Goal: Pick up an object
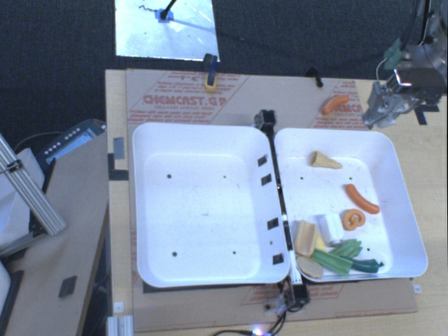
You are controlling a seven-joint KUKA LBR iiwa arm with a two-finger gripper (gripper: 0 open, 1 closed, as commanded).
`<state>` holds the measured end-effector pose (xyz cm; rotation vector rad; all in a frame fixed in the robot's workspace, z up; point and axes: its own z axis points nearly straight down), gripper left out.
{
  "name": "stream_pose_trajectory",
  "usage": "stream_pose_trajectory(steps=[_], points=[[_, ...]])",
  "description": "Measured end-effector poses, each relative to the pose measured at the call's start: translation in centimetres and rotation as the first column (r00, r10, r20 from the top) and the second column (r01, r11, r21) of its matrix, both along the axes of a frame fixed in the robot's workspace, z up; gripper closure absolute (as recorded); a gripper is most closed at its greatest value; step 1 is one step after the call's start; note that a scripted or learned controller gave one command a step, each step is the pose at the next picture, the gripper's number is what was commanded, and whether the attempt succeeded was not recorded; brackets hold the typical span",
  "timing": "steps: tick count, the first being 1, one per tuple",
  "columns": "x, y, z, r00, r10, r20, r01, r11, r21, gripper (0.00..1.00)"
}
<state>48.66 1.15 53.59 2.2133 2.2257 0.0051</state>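
Orange sausage [335, 104] lies just left of the claw [379, 117]

Bins [203, 135] smooth white plastic, slight sheen; surface [231, 93] matt pale wood under printed protective paper; sausage [361, 198] glossy orange plastic; backdrop [56, 47] dark rough carpet-like cloth

We look down from a single fixed camera set high above the pale wooden table [231, 93], tilted at a slant so the far edge sits at the top of the view. Both shallow white plastic bins [203, 135] fit in frame from a moderate distance, side by side.
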Motion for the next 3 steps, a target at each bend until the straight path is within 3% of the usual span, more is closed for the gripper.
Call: stream_pose_trajectory(steps=[3], points=[[0.0, 3.2, -0.1, 1.0, -0.001, -0.002, 0.001, 1.0, 0.0, 1.0]])
